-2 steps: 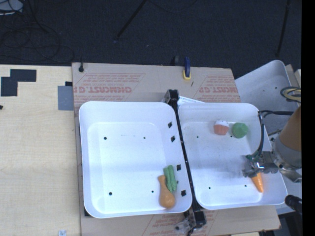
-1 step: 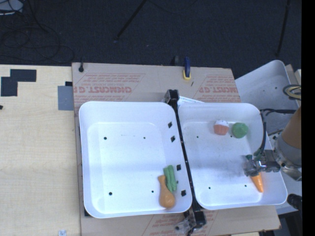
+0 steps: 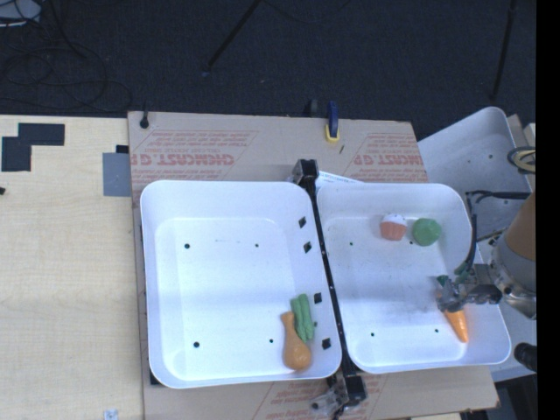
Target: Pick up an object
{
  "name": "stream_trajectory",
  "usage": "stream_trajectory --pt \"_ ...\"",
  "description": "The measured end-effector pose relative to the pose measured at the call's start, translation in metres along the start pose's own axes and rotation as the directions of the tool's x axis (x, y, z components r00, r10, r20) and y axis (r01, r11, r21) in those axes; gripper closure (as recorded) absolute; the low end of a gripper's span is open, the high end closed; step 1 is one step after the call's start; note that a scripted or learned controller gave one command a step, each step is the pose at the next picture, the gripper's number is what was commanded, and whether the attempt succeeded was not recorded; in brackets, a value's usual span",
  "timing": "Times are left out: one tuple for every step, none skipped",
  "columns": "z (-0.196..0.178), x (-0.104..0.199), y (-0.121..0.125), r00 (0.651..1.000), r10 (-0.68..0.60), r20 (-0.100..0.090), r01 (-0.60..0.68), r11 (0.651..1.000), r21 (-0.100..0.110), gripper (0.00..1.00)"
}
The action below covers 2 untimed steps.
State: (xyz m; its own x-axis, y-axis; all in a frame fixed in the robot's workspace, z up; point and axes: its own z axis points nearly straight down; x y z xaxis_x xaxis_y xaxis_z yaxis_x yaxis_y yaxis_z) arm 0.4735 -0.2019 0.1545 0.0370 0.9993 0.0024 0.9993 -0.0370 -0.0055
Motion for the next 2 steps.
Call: stream_trajectory --pt "-0.0093 -0.0007 0.0001 1.0 0.0 0.0 0.0 1.0 0.0 1.0" --pt "-0.0186 -0.0014 0.0002 1.0 0.001 -0.001 -0.001 1.0 0.0 1.0"
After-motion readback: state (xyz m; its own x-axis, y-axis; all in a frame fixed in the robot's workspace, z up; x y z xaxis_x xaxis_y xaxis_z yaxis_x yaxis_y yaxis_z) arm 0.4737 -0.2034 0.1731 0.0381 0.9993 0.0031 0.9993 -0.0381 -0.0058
